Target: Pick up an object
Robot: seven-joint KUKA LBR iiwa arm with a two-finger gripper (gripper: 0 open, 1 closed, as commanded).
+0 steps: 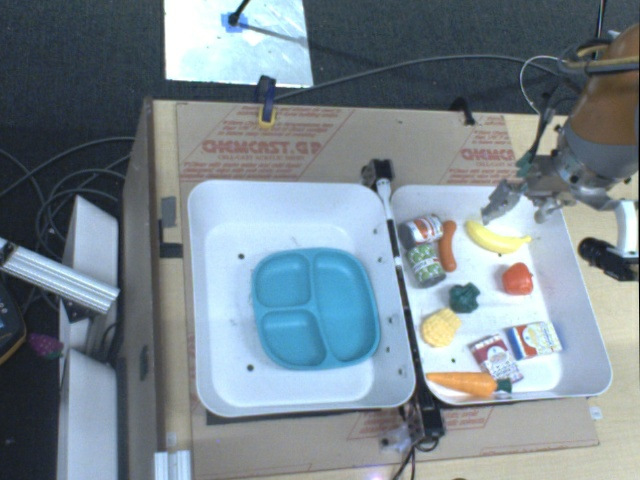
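The camera view is showing two white bins sitting side by side on the bench. The left bin (215, 218) is holding a blue divided plate (314, 306). The right bin (585, 308) is carrying a can (421, 230), a sausage (448, 245), a green packet (426, 264), a corn cob (441, 327), a broccoli piece (464, 296), a carrot (461, 384), a banana (497, 238), a tomato (517, 279) and two small cartons (518, 347). The gripper (520, 203) is hovering just above the banana at the bin's far edge, its two fingers spreading apart with nothing between them.
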